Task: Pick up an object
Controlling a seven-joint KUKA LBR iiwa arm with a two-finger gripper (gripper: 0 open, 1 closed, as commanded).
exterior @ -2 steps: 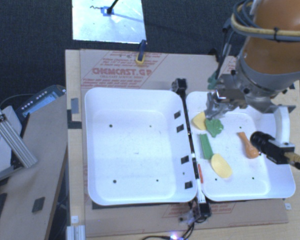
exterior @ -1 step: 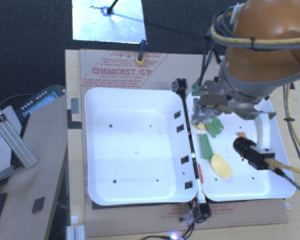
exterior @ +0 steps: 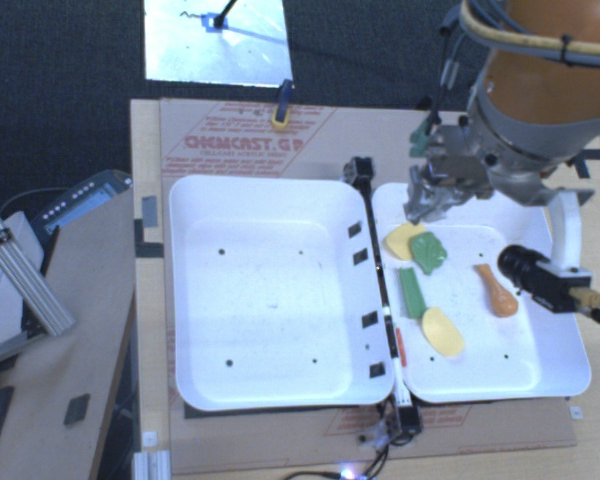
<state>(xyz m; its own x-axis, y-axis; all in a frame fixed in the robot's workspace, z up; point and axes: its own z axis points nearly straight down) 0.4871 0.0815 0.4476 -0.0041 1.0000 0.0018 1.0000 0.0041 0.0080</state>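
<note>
Nearest, toward the near edge of the right bin [exterior: 570, 373]: a yellow scoop-shaped piece [exterior: 443, 331], lying flat, just beside the lower end of a green bar [exterior: 412, 292]. Could skid rather than lift if pinched from above, being low and smooth by the look of it.

Further in, along the bin's left wall: the green bar itself, close to the divider between the right bin and the left bin [exterior: 270, 288]. Risk here of a jaw striking the wall or the clips on the divider before closing round the bar.

Toward the right side, well apart from the bar: an orange spoon-like piece [exterior: 498, 290], near a black cylinder [exterior: 525, 265] carried on the arm's white bracket. Little room beside it if the arm swings that way.

Near the far-left corner of the right bin: a green lump [exterior: 429, 252] touching a yellow wedge [exterior: 404, 240], the likeliest target from where the arm stands. Hanging just above and behind that pair: the gripper [exterior: 420, 208], blurred against the wrist hardware. Impossible to tell whether the jaws are spread or pressed together; nothing seen pinched between them.

Main hazards, judged from this layout: catching both touching pieces at once and dropping one, nudging the pair against the far wall, or coming down slightly off and closing on nothing.
</note>
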